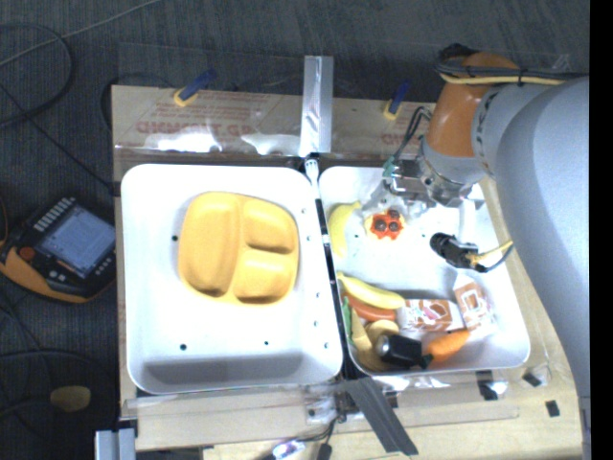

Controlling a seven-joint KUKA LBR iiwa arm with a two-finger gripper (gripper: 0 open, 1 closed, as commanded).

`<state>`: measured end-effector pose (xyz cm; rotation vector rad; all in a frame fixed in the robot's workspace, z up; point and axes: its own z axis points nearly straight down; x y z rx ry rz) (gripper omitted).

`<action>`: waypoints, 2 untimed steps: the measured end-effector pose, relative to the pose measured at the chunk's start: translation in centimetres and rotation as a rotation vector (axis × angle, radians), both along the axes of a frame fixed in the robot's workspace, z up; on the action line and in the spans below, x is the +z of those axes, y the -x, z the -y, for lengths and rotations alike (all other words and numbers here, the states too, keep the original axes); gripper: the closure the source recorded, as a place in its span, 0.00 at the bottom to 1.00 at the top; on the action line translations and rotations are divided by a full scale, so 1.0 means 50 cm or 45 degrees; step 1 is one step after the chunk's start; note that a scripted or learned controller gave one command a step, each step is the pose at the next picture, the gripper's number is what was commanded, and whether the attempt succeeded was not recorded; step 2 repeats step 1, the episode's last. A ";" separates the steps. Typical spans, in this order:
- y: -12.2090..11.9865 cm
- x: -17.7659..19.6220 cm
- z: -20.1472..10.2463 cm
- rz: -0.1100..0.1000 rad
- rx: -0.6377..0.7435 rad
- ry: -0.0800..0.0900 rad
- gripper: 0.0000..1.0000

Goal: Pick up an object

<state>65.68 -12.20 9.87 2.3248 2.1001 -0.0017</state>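
Landmark: right bin (505, 348), the one nearer the arm (536, 151).
Gripper (397, 195): low over the bin's far end, just beside the divider-side wall; whether it is spread or closed cannot be told, and nothing is visibly held.
Nearest object: small orange piece (387, 224), directly below the gripper, towards the bin's near end.
Other candidates: yellow banana (369, 293), long axis across the bin; snack packet (450, 312) and carrot (445, 345) at the near end.
Left bin (144, 333): yellow divided tray (238, 247), well apart.

Grey arm (546, 151) — orange band (458, 123) above the wrist, perhaps a black cable (414, 137) alongside.
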 end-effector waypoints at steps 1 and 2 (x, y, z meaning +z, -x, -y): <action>0.059 0.205 -0.100 -0.015 -0.081 -0.008 1.00; 0.059 0.205 -0.100 -0.015 -0.081 -0.008 1.00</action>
